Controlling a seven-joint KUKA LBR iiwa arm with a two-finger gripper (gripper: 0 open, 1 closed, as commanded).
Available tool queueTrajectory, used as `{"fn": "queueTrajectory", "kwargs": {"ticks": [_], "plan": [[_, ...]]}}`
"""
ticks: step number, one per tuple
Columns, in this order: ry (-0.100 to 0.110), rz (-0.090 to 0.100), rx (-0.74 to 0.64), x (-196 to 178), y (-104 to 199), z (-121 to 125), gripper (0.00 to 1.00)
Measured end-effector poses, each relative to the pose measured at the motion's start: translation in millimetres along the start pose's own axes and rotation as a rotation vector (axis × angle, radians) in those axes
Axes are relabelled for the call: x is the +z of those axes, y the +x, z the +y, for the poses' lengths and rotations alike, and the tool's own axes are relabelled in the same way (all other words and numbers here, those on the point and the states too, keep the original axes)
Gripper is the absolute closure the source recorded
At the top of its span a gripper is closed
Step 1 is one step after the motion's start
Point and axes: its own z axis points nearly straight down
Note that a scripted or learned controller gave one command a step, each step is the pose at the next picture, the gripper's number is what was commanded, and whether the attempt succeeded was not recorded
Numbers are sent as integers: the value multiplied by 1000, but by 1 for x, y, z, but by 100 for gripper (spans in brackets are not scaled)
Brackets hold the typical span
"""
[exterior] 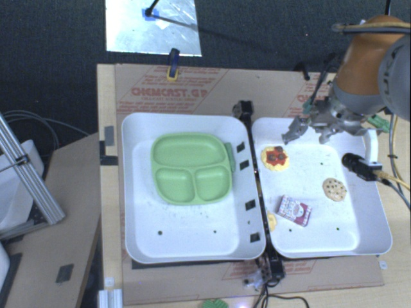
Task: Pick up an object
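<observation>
My gripper (pixel 311 131) hangs with its 2 fingers spread and empty over the right bin (pixel 372 236), near the pizza toy (pixel 275 158).

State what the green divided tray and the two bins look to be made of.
Green divided tray: likely moulded plastic, matte, uniform colour with soft rounded compartment edges. Left bin and right bin: apparently thin formed white plastic, slightly glossy, with rounded rims.
</observation>
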Motion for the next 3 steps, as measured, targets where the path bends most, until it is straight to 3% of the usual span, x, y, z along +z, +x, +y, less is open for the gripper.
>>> {"fn": "queueTrajectory", "kwargs": {"ticks": [1, 2, 3], "plan": [[4, 1, 0, 121, -6, 20, 0], [-5, 0, -1, 102, -6, 23, 100], [-5, 0, -1, 103, -6, 23, 0]]}}
